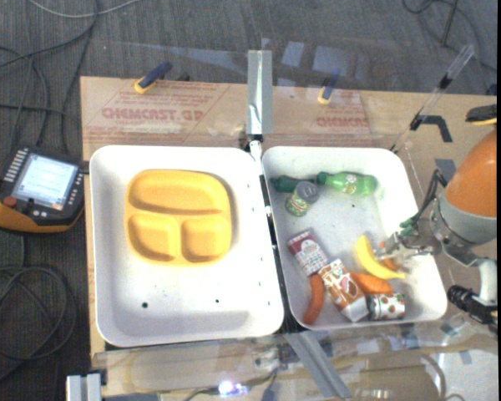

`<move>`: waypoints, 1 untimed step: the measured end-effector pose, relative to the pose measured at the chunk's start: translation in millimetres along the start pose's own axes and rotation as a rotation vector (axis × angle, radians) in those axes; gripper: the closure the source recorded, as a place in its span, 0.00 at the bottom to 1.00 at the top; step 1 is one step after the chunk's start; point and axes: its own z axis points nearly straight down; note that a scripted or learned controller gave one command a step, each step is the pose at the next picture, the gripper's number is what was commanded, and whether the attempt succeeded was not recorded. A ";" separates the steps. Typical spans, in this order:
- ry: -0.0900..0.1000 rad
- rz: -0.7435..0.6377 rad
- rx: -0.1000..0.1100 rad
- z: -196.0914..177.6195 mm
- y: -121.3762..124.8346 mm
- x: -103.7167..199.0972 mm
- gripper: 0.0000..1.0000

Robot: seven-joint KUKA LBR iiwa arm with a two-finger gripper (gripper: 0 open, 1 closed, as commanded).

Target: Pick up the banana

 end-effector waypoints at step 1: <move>0.003 -0.003 0.003 0.5 0.2 2.4 0.00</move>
